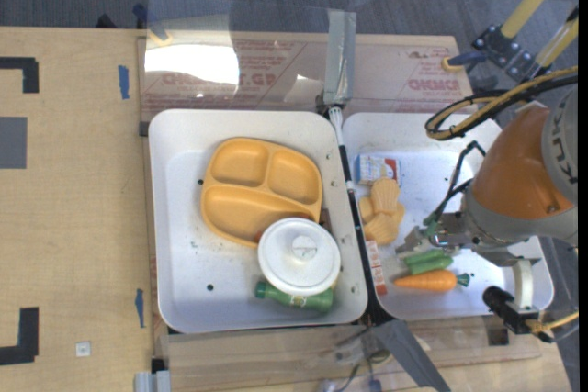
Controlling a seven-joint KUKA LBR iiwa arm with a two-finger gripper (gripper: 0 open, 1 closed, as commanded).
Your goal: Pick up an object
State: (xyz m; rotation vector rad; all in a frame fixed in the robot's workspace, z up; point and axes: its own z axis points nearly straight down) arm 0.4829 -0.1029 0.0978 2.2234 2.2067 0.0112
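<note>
In the right bin [432,170] my gripper [424,240] hovers low over the front middle, reaching in from the right. Just below it lies a green vegetable toy [428,263], and an orange carrot toy [424,283] lies in front of that. Both rest on the bin floor, and I cannot see either one in the gripper. To the gripper's left are two yellow toy pieces [385,208], stacked close together. A small white, blue and red packet [378,168] lies behind them.
A thin red and white item [373,257] lies along the right bin's left wall. The left bin [175,197] holds a yellow divided plate [262,184], a round white bowl [299,252] and a green item [294,296] at its front. Yellow cables hang at the right.
</note>
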